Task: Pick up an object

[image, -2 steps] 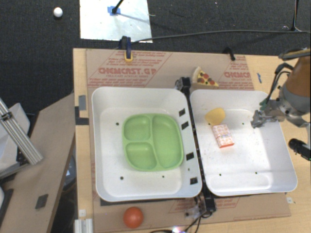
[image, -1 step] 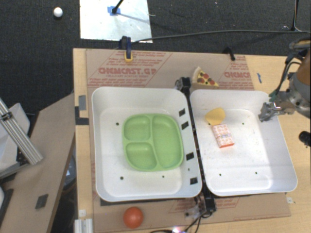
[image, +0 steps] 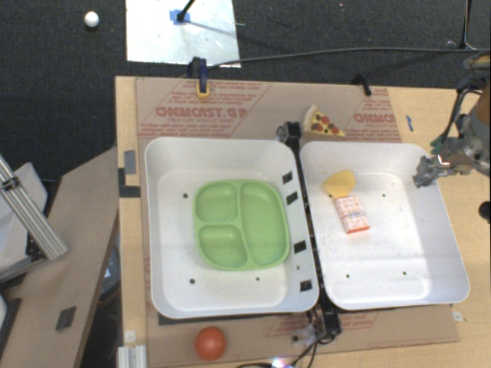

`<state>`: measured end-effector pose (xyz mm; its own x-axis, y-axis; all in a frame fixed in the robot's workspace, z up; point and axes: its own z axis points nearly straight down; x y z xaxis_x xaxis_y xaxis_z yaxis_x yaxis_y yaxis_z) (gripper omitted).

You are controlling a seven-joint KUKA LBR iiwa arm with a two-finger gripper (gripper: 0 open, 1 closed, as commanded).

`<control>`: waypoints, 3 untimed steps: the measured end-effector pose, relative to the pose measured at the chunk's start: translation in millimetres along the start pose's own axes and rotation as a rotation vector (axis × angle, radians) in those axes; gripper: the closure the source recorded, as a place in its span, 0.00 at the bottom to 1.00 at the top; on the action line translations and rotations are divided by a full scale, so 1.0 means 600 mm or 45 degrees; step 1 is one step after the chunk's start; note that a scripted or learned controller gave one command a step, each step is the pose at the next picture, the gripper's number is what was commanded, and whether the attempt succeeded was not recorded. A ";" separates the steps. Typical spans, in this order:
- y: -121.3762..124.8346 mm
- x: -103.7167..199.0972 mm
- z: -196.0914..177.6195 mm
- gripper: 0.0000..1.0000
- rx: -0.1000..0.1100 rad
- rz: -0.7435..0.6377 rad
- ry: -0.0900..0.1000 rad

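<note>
Under both bins (image: 222, 153), board (image: 201, 106) print perhaps reads "CHEMCAST GP".

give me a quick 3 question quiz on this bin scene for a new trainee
1. True or false: the green divided plate lies in the left bin.
2. Multiple choice: what lies right beside the pink box in the right bin?
A. a yellow piece
B. a blue cup
C. a spoon
3. Fill in: the pizza slice toy lies ____ both bins, on the board behind them.

Key
1. True.
2. A; the yellow piece sits at the box's far end.
3. Outside. The orange ball also lies outside, in front of the left bin, and the end effector is at the right bin's far right rim.
</note>
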<state>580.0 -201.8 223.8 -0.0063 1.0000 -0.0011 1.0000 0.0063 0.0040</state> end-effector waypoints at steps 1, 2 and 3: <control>0.004 0.092 -0.018 1.00 0.001 -0.005 0.003; -0.004 0.190 -0.005 1.00 0.004 -0.003 0.003; 0.005 0.295 -0.004 1.00 0.002 -0.005 0.004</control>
<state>582.1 -24.5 226.0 -0.0104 0.9999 0.0016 0.9999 0.0104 0.0021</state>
